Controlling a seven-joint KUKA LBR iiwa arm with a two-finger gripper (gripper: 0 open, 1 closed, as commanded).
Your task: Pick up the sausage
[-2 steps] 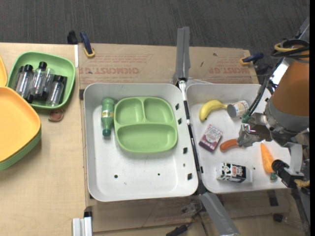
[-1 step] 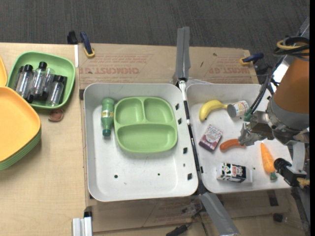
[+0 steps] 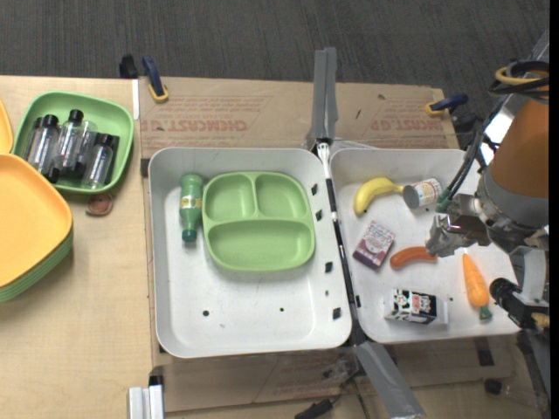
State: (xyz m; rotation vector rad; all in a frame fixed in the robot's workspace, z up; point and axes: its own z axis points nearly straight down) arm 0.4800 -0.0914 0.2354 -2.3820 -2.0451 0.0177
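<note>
The short orange-red sausage (image 3: pixel 411 256) is lying flat on the floor of the right-hand shallow white bin (image 3: pixel 377 325), its length running roughly left to right, with one end pointing toward the small purple carton (image 3: pixel 374 243) just beside it on the left. The arm's metal tool (image 3: pixel 446 236) is hanging right at the sausage's right end, apparently because that end is the one nearest the arm and has the freest approach. Whether its parts are spread or pressed together cannot be made out from this slanted view, and nothing is visibly pinched in it, so the sausage is best judged as not yet picked up.

Around it, the other items are sitting loosely scattered, as if dropped in for sorting. A yellow banana (image 3: pixel 375 193) is lying toward the far wall beside a small tipped-over white jar (image 3: pixel 424 193). A slim orange carrot (image 3: pixel 475 285) is lying just right of the tool, and a black-and-white milk carton (image 3: pixel 417 306) is lying on its side nearer the front wall.

The left-hand white bin (image 3: pixel 244 330) is holding a pale green divided plate (image 3: pixel 258 220) with a green bottle (image 3: pixel 190 206) lying alongside it.

A clean lift probably calls for closing across the sausage's narrow width without nudging the purple carton or the carrot.
</note>
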